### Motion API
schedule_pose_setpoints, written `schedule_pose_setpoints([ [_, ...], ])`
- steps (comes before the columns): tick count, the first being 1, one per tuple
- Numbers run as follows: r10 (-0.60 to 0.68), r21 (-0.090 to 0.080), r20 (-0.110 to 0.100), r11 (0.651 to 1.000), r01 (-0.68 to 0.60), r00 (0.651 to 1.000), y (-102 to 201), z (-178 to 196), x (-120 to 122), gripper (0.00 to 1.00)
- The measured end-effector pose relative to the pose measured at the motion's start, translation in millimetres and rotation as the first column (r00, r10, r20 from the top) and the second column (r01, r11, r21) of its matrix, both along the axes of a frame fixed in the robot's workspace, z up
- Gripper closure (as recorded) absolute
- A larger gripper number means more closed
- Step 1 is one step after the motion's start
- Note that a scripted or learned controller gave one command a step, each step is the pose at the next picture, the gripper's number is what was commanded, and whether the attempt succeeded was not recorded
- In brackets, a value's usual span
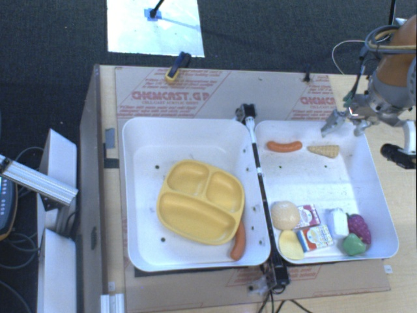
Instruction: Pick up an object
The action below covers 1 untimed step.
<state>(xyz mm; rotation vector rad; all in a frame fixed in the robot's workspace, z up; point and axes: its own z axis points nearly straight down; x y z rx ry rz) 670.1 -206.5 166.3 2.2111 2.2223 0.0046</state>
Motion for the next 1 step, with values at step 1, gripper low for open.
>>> schedule_pose_setpoints([
  [1,-0.002,0.002,-0.006,1.0,0.002,1.0,-0.1,-82.1,-50.2,0.0],
])
